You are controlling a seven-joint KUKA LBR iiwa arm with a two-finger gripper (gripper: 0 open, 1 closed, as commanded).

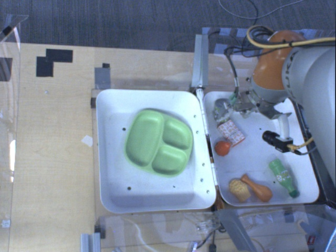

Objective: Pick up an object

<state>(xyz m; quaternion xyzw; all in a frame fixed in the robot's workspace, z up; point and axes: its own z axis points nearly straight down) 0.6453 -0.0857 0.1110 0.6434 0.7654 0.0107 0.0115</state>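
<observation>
The right white bin holds several small objects. A red-and-white checkered packet lies near its back left, with a small red ball just in front of it. Toward the front are a round tan piece, a brown drumstick-shaped piece and a green bottle lying on its side. My gripper reaches down into the bin's back left corner, right above a small greyish object and just behind the packet. The grey arm with its orange band covers the bin's back right.
The left white bin holds a green divided plate at its middle. A metal divider stands between the two bins at the back. A black connector with a yellow cable hangs off the arm over the right bin.
</observation>
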